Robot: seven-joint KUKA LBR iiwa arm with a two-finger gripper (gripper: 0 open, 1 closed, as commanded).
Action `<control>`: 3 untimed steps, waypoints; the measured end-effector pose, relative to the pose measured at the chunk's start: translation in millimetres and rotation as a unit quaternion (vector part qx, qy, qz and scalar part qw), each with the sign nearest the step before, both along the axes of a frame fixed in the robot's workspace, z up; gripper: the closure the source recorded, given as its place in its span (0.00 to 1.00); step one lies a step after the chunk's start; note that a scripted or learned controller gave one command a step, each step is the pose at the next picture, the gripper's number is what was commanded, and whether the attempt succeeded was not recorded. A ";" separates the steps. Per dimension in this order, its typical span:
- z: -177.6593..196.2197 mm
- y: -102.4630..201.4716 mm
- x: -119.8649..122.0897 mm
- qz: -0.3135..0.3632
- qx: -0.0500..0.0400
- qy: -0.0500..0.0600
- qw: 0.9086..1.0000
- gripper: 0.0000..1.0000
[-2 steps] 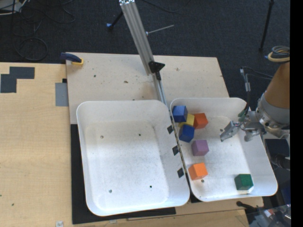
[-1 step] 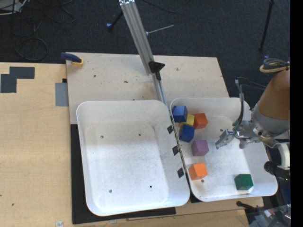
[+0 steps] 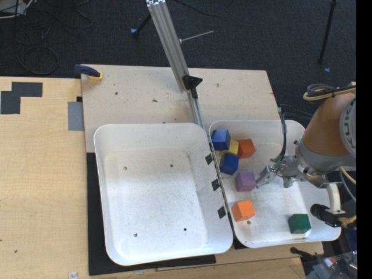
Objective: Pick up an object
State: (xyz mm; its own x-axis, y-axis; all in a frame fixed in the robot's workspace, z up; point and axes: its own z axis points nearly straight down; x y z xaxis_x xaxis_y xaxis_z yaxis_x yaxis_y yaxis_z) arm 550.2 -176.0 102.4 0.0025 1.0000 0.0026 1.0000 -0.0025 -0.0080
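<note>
Camera view, live: two-finger tool (image 3: pixel 273 173) low in the shallow white right bin (image 3: pixel 268 237), just beside small purple block (image 3: pixel 245 181) near its left wall. Finger state impossible to tell. Nothing visibly held; grasp and lift left to do.

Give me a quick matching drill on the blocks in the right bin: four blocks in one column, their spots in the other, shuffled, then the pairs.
Blocks:
1. green block
2. purple block
3. red-orange block
4. lower orange block

Spots:
A. in the cluster at the bin's far end, right of the yellow block
B. alone near the bin's front right corner
C. by the divider between the bins, in the front half
D. mid-bin, just left of the claw

Pairs: 1-B, 2-D, 3-A, 4-C
</note>
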 end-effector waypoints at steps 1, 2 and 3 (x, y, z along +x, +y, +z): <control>13.1 -1.8 0.1 -0.003 -0.001 -0.001 1.000 1.00; 56.7 -8.6 1.8 -0.003 -0.002 -0.005 1.000 1.00; 119.8 -8.2 0.0 0.001 -0.002 -0.006 1.000 1.00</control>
